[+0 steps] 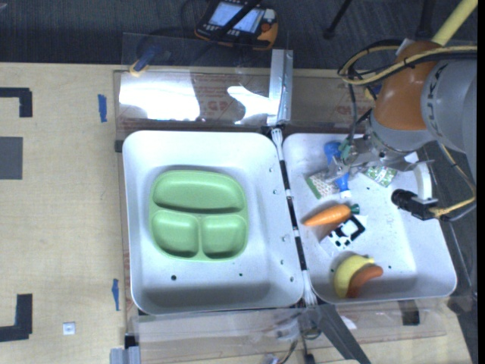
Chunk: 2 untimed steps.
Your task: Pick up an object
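Green tray (199, 212), orange carrot (328, 216), yellow-and-red fruit (356, 274), white bins (144, 226).

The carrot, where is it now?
The carrot lies in the right bin, near its left wall, just above a black-and-white tag.

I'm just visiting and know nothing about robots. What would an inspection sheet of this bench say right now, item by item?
Surface: two shallow white bins side by side, left bin and right bin, on a pale wooden bench.
Job's things: in the right bin, a carrot, a yellow and red fruit, a black and white patterned piece, some small blue and green items at the far end.
Clutter: a green divided tray in the left bin.
Grippers: gripper low over the far end of the right bin; finger state cannot be told.
Cables: yellow and black cables looped by the arm.
Surroundings: a handheld screen unit beyond the bench; blue tape marks on the bench.
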Each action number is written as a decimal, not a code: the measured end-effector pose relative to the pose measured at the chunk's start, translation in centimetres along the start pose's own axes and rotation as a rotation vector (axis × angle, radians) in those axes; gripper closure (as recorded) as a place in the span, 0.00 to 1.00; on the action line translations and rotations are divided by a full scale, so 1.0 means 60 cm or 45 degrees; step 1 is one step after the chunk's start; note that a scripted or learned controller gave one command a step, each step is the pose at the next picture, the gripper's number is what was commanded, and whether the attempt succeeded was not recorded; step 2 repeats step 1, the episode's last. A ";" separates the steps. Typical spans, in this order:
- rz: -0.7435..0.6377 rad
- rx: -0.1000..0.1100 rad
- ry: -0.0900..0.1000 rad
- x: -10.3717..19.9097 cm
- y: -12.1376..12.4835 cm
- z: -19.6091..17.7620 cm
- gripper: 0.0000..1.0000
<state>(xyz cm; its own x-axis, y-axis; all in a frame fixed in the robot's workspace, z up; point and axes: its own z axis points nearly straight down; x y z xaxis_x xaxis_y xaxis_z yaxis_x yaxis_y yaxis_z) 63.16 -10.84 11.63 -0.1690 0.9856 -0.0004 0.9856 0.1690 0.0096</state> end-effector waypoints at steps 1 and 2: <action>-0.087 0.010 0.001 0.116 0.081 -0.115 1.00; -0.087 0.010 0.001 0.116 0.081 -0.115 1.00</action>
